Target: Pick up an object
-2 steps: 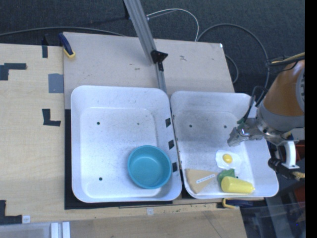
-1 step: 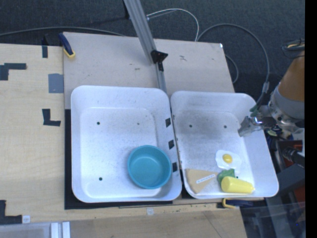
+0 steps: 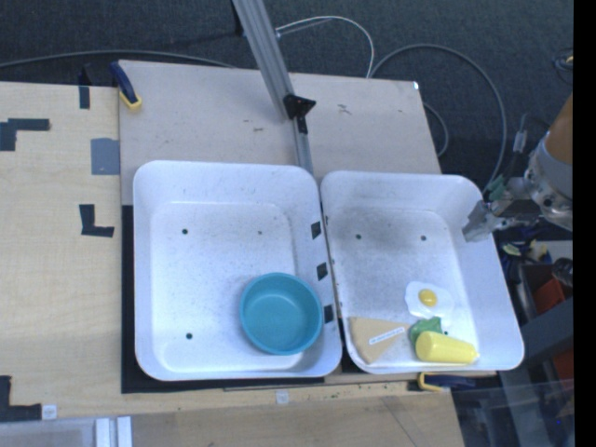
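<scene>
Hovering at the right bin's (image 3: 391,186) right edge, the gripper (image 3: 484,214) sits well apart from the corn (image 3: 445,347); its grip state is unclear.

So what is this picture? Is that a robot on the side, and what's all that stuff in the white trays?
Yes, that is a robot. The camera hangs above a bench and looks down at a slant. The grey thing at the right edge is the end of the robot's arm, and the part it grabs with is called the gripper. It sits over the right rim of the right bin, and nothing can be seen in it.

On the bench are two shallow white bins side by side. The left bin has a blue bowl near its front right corner. The right bin has toy food in its front right corner: a fried egg, a tan wedge that looks like a sandwich or cheese, and a yellow piece with a green end, maybe corn.

The robot's job is to pick one thing up.
</scene>
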`<state>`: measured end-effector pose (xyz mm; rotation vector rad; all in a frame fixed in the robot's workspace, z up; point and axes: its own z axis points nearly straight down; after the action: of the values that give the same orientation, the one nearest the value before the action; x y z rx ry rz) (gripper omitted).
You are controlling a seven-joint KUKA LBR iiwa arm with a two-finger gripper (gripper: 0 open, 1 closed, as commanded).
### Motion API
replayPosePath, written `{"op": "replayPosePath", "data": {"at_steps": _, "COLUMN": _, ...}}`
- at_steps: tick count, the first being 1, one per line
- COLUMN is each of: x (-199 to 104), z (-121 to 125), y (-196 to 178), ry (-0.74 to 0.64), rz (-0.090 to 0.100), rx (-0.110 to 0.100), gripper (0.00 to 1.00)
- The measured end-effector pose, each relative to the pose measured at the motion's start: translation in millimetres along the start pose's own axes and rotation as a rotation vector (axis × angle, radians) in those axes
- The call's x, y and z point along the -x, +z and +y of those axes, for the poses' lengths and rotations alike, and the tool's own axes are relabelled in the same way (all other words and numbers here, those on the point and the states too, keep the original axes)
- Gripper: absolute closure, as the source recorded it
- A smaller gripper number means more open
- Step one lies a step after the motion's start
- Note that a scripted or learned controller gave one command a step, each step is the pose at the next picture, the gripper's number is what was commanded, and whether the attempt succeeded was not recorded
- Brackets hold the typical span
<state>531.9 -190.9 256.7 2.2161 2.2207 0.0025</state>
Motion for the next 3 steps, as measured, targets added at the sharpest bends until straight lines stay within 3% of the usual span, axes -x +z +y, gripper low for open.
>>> {"op": "replayPosePath", "data": {"at_steps": 2, "x": -104.3, "z": 8.9, "y": 13.7, "ry": -0.004, "rz": 0.004, "rx": -0.006, "gripper": 1.0}}
{"op": "replayPosePath", "data": {"at_steps": 3, "x": -147.7, "z": -2.6, "y": 19.1, "ry": -0.003, "rz": 0.003, "rx": -0.008, "gripper": 1.0}}
